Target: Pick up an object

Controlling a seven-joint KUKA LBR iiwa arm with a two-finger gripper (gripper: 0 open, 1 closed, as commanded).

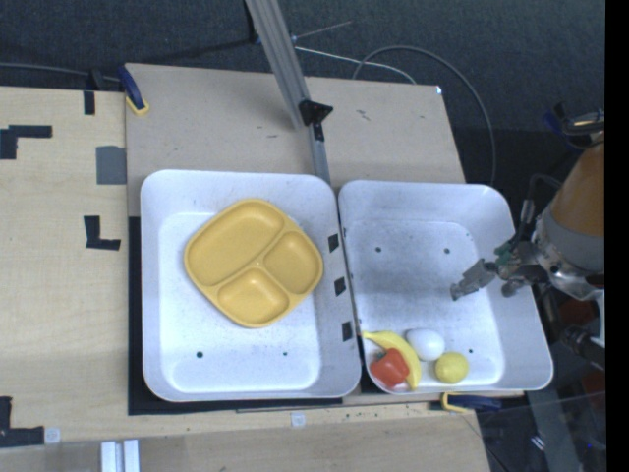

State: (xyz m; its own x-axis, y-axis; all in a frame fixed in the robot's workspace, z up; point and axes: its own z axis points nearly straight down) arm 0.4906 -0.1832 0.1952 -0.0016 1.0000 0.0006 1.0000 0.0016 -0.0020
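The bench (pixel 59 264) is pale wood on the left, marked with short strips of dark tape; a blue and yellow clamp (pixel 133 88) sits at the upper corner of the lighter board that carries the bins. The left bin (pixel 162 362) holds one thing, a yellow divided plate (pixel 254 262) with three compartments, lying flat and turned at a slant, in the upper middle of the bin and apart from every wall. A grey metal bar (pixel 280 47) runs down from the top of the view at a slant and ends at a black clip (pixel 314 112) just above the seam between the two bins; thin cables (pixel 413 57) loop over the dark floor behind it. The right bin (pixel 413 205) is bare and scuffed grey across its upper and middle floor; its things are bunched in the lower corner nearest the seam: a yellow banana (pixel 385 340) curving around a red fruit (pixel 390 366), a white egg-shaped object (pixel 425 342) touching the banana's right side, and a small yellow round fruit (pixel 451 367) just beside and below the white one. The gripper (pixel 468 283) reaches in over the right bin's right wall, above and well apart from that cluster; nothing is seen between its fingers, and whether they stand wide or narrow I cannot tell. Behind it the grey arm (pixel 565 239) with its orange band (pixel 590 190) leaves at the right.
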